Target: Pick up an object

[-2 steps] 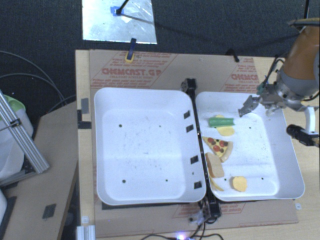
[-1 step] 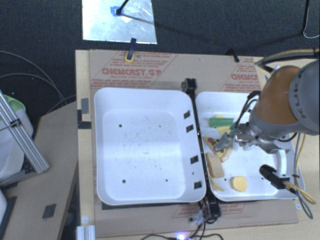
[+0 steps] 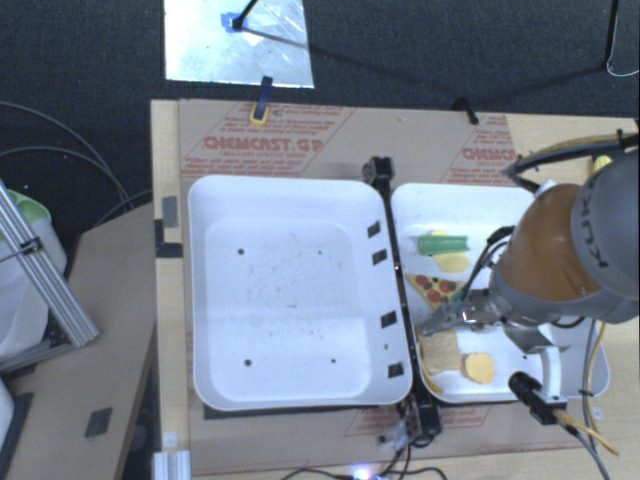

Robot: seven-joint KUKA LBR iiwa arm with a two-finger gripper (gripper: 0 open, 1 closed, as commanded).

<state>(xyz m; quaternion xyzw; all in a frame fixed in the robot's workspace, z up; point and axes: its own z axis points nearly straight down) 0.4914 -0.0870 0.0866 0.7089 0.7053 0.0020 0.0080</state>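
Camera view, desk: the desk (image 3: 300, 133) carried two shallow white bins side by side, on a brown sheet printed with red lettering.
Left bin: the left bin (image 3: 290, 203) lay bare white, with small dark specks on its floor.
Right bin: the right bin (image 3: 470, 200) held the objects, all toward its left half.
Arm: the grey arm (image 3: 610, 248) with its orange band (image 3: 545, 248) reached in from the right and hung over the right bin, covering much of its right side.
Tool: the tool (image 3: 447, 318) sat low over the bin's left part, just beside the pizza slice and the bread; whether it was wide or narrow could not be told, and nothing was seen held in it.
Green piece: a green block (image 3: 442, 243) lay near the bin's upper left, a pale yellow piece (image 3: 452, 263) just below it.
Pizza slice: a red-spotted pizza slice (image 3: 432, 288) lay below those.
Bread: a tan bread slice (image 3: 438, 351) lay near the bin's lower left corner.
Yellow round: an orange-yellow round piece (image 3: 480, 368) lay just right of the bread.
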